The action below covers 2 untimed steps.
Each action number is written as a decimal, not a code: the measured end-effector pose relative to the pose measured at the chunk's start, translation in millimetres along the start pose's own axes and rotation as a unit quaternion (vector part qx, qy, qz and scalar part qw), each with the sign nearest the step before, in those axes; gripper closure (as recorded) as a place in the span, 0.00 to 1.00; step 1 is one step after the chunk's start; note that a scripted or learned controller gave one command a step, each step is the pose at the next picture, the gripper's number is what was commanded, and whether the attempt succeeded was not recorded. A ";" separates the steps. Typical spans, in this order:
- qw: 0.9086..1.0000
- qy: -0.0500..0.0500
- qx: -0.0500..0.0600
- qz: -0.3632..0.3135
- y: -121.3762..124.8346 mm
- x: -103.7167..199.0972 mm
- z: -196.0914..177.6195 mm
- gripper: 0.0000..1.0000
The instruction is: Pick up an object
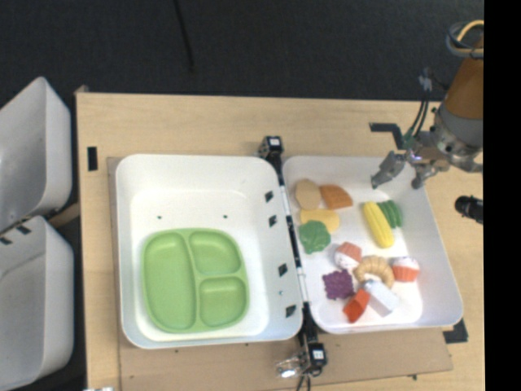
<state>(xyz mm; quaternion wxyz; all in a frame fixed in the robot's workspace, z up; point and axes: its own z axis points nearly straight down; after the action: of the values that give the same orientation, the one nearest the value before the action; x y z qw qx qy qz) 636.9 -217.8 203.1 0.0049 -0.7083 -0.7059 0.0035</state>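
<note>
Toy foods piled in rt bin, green tray in left bin, gripper spread, nothing betw fingers

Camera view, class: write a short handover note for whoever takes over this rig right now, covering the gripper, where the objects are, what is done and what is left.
Gripper: open, holding nothing, above the far right part of the right bin.
Objects: toy food all in the right bin, among them corn, broccoli, purple grapes and a croissant.
Left bin: holds a green divided tray.
Done: arm positioned over the right bin; nothing picked.
Left: lower onto one item, close, lift. The corn looks nearest.
</note>
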 end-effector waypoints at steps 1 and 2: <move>1.000 -0.001 -0.007 -0.001 3.1 0.7 -8.9 0.00; 1.000 -0.002 -0.006 -0.004 4.8 6.0 49.4 0.00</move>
<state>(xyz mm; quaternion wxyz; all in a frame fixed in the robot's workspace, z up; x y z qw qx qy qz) 641.1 -211.6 153.7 -0.0011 -0.7058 -0.7084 0.0007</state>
